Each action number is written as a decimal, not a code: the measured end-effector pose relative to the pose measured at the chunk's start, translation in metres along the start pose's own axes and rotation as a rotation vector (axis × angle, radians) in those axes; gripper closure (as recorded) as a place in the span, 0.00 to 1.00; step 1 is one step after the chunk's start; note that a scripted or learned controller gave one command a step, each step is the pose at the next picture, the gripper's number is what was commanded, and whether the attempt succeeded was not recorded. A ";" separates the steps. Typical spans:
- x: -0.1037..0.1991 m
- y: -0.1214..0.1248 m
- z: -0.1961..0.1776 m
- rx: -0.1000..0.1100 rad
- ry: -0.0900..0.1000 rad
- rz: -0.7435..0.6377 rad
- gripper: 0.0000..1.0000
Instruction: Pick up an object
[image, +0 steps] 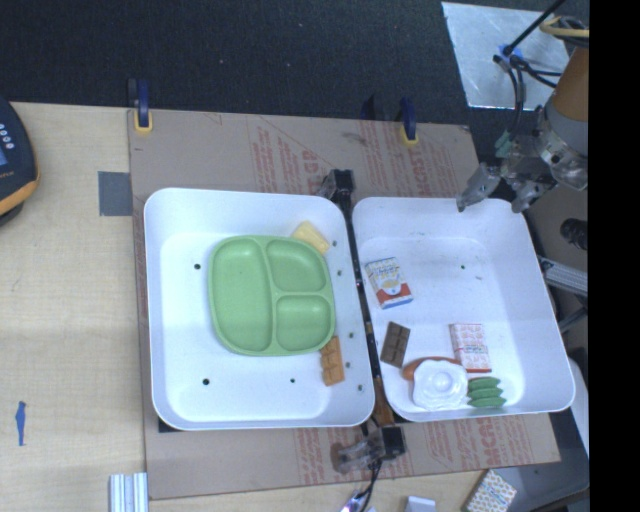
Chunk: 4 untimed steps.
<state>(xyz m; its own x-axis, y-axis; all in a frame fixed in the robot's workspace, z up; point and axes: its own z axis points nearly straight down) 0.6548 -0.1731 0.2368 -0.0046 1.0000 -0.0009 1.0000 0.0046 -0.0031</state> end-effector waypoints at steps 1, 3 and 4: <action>0.098 -0.030 0.019 0.006 0.002 -0.007 0.00; 0.076 -0.045 0.135 0.007 -0.001 0.003 0.00; 0.033 -0.119 0.141 -0.011 0.001 0.005 0.00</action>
<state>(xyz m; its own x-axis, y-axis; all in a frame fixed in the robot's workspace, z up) 0.5354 -0.1407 0.0965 0.0008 1.0000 -0.0004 1.0000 -0.0008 0.0081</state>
